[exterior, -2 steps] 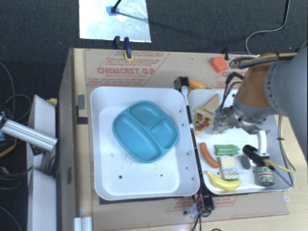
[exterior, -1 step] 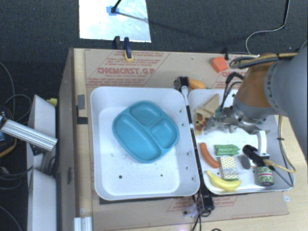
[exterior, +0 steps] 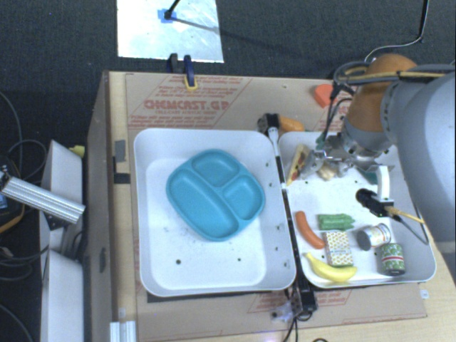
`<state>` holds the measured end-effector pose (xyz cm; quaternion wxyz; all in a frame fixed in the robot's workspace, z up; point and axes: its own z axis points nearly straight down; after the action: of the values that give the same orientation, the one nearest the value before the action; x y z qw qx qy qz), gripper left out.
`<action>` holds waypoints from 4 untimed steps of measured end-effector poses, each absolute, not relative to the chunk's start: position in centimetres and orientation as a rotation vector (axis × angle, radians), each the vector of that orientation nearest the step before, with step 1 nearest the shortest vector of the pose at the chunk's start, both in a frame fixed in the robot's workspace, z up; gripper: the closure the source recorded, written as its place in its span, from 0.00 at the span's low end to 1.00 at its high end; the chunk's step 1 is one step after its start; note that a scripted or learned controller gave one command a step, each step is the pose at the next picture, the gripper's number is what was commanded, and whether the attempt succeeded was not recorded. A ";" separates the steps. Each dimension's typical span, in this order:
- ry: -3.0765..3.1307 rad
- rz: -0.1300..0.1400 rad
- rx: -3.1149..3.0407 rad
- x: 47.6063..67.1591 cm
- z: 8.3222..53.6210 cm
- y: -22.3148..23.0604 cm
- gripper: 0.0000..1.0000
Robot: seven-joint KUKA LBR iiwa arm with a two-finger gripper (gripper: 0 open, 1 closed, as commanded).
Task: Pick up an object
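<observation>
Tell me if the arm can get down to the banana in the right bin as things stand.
Probably yes. The banana lies uncovered at the near edge of the right bin, nothing on top of it. A small box sits close beside it, and the bin wall is close, so finger room looks tight.

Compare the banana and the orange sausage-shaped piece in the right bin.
The banana is yellow; the orange sausage-shaped piece is orange-red. The banana lies along the right bin's near edge, curving upward at both ends, while the sausage piece runs diagonally, farther from that edge and nearly straight. The banana looks a bit longer. Both are slim, elongated and lie flat in the bin's left part.
</observation>
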<state>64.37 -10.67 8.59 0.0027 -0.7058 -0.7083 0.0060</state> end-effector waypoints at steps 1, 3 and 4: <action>-2.204 0.075 -2.201 65.8 8.5 -10.2 0.00; -2.205 0.075 -2.202 65.9 8.5 -10.2 0.00; -2.206 0.073 -2.200 65.9 8.5 -10.3 0.00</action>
<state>65.87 -10.31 8.48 0.0127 -0.7059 -0.7078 0.0235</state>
